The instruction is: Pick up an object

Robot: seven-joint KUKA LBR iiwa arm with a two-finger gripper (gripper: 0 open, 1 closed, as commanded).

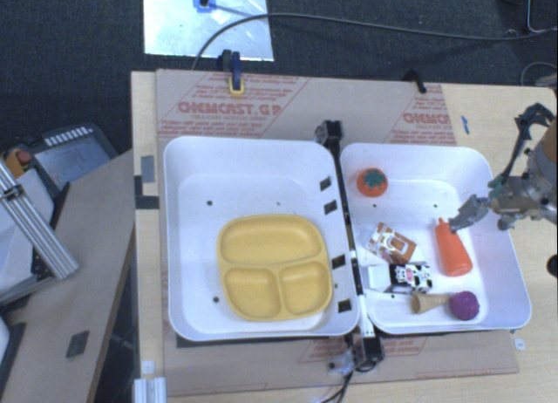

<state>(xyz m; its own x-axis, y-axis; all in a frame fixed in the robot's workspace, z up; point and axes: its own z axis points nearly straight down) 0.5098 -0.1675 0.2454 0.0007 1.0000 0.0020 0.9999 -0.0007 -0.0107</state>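
A robotics lab test cell, set up for grasping trials.

The bench [148, 131] is a plain wood slab topped with printed cardboard sheeting [227, 109], clamped at the far edge by a yellow-handled clamp [234, 74]. Two shallow white bins [253, 153] sit side by side on it, joined by black clips along their shared rim. A grey robot arm [523, 192] reaches in from the right. Dark carpet [70, 44] covers the floor, with a shiny metal plate [209, 9] lying on it and a black cable [366, 24] trailing across. At the left stand an aluminium extrusion rail [35, 227] and a handheld control pendant [65, 153].
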